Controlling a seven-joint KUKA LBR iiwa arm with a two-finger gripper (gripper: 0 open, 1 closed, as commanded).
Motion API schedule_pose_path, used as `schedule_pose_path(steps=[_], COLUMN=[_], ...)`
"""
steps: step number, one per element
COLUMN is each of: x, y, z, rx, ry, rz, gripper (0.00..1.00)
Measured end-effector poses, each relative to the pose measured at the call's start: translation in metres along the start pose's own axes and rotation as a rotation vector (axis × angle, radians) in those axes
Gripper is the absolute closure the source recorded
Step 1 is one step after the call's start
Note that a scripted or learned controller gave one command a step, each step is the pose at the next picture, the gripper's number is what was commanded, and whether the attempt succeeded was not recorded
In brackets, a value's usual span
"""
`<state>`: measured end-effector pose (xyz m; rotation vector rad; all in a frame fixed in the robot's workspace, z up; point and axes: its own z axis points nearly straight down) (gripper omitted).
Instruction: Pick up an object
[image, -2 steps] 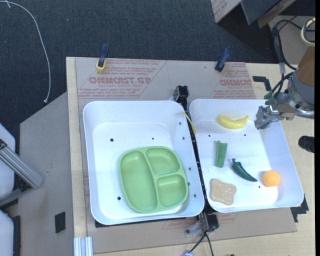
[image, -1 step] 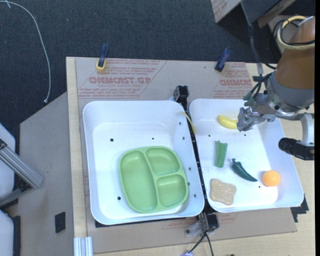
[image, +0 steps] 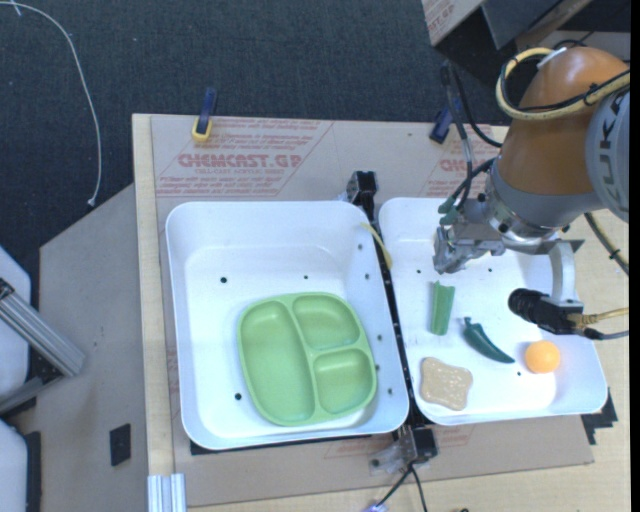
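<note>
Nothing is picked up yet, as far as you can see. Your gripper (image: 462, 250) is hanging over the right bin (image: 575, 405), up near its far end. You cannot tell whether it is open or closed, because the wrist is hiding that part from above.

A green stick (image: 441, 307) is lying just below the gripper, closest of all the things. It looks like the one you are going for, though that is only a guess. A dark green pepper (image: 487, 341) is lying a bit further down and to the side. A tan cracker (image: 445, 383) is sitting further below, near the front of the bin. An orange ball (image: 541, 357) is resting well off to the side.

A green tray (image: 305, 356) is sitting in the left bin (image: 200, 250), far from the gripper.

You are still needing to go down, grab and lift.
</note>
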<state>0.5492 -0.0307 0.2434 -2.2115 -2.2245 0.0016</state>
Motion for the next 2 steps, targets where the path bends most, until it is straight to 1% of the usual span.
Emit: schedule_pose_path(steps=[1, 2], x=[0.048, 0.111], y=[-0.009, -0.009], z=[-0.003, 0.006], rx=[-0.001, -0.001], ry=[0.000, -0.001], rz=[0.000, -0.001], gripper=[1.00, 1.00])
